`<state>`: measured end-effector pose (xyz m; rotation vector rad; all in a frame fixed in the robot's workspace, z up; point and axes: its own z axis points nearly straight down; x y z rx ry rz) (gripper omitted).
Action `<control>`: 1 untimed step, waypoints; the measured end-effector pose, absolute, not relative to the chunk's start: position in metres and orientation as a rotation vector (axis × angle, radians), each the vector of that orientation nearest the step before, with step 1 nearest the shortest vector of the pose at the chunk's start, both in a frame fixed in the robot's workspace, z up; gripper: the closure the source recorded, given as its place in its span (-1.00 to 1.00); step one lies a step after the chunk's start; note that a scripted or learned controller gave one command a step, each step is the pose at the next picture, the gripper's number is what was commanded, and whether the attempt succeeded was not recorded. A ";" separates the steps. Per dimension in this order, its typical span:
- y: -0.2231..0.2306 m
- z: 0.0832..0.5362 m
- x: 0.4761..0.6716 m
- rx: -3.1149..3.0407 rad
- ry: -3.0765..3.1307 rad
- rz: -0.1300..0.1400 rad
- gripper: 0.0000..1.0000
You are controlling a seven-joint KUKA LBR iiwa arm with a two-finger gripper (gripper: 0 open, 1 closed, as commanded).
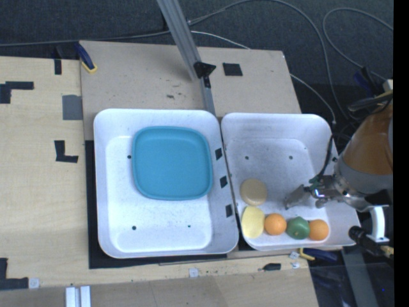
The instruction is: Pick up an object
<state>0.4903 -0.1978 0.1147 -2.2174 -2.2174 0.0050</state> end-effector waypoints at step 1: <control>-0.198 0.089 0.491 -2.222 -2.223 0.000 -1.00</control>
